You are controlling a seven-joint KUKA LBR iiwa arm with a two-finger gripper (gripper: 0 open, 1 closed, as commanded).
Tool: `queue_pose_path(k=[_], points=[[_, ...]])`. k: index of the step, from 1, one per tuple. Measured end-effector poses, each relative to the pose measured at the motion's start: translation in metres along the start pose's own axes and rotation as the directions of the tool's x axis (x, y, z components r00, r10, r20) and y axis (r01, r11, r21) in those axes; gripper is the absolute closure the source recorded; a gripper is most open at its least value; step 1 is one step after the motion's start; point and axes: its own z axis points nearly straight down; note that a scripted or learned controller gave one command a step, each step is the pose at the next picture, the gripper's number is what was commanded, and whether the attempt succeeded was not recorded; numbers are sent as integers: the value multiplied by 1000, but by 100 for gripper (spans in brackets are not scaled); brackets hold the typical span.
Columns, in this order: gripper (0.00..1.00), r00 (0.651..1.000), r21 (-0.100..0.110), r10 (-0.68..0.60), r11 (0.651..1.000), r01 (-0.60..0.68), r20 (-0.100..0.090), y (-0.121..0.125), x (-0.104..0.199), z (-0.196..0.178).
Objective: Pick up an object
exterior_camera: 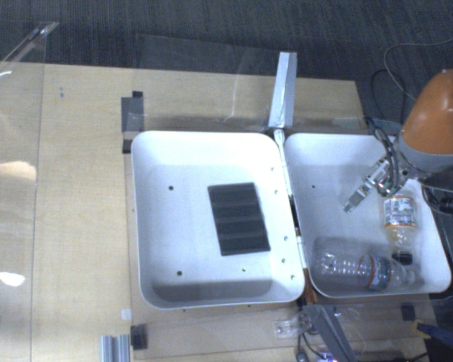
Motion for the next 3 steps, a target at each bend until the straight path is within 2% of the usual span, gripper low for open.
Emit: queue_pose_path(k=[1,2,3], points=[[0,980,2,197,980,-197,-1,-37,-4,7],[0,990,1,141,990,-141,2,-51,10,-115],[0,995,3,100,995,-100,-3,-28,-11,7]])
